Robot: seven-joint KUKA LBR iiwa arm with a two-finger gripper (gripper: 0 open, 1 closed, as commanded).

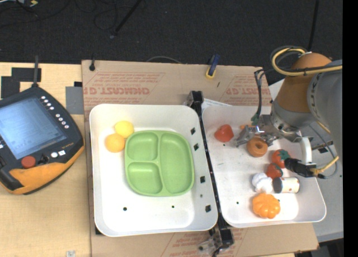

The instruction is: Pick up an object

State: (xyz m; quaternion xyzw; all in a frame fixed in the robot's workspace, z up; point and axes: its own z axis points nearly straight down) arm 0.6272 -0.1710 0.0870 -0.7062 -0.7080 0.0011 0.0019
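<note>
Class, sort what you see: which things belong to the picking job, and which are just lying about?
Job: claw; brown ring; red piece; orange pumpkin-like toy; right bin.
Lying about: green divided tray; two yellow balls; handheld control pad; blue clip.

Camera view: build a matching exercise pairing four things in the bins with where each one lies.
Things:
1. green plastic divided tray
2. two yellow lemon-like balls
3. brown ring-shaped doughnut
4. orange pumpkin-shaped toy

Places:
A. right bin, near front edge
B. left bin, middle
C. right bin, beside the gripper
D. left bin, just left of the tray

Pairs: 1-B, 2-D, 3-C, 4-A
</note>
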